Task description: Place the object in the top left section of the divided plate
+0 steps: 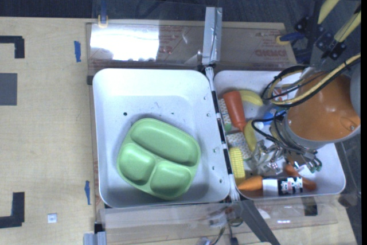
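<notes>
Gripper (274, 156), low in the right bin (338, 181) among the toy food; we cannot tell its state or whether it has hold of anything. We judge the pick not yet secured. Nearby lie an orange sausage (234, 109), a corn cob (236, 161) and a carrot (251, 183). We should close on one item alone, lift clear, then cross to the green divided plate (159, 158) in the left bin (114, 94).

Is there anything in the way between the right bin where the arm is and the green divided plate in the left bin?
Yes. The raised walls where the two bins meet run between the hand in the right bin and the green divided plate. Beyond them, bare bin floor leads to the plate.
</notes>
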`<state>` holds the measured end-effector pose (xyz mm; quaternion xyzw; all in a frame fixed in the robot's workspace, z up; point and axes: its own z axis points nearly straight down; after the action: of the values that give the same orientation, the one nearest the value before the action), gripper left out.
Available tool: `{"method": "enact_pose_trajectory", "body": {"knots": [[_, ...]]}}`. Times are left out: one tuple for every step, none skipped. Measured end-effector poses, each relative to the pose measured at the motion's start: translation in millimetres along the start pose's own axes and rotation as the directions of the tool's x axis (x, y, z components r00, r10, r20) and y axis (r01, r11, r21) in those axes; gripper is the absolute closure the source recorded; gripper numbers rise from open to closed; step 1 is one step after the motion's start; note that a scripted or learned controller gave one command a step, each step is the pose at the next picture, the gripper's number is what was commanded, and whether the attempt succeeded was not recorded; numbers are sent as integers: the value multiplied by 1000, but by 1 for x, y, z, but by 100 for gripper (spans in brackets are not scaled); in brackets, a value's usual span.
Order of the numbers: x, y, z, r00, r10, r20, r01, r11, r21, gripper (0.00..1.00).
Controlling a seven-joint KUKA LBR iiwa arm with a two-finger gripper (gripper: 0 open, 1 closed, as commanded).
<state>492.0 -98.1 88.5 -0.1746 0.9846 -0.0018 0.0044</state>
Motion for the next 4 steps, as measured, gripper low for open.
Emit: {"method": "enact_pose_trajectory", "body": {"knots": [[-8, -1, 1, 998, 59, -4, -59, 998, -3, 100], [-53, 26, -128, 999, 47, -2, -47, 999, -5, 100], [-9, 35, -97, 1000, -6, -4, 6, 1000, -6, 100], [8, -11, -95, 930, -367, 0, 367, 930, -5, 100]]}}
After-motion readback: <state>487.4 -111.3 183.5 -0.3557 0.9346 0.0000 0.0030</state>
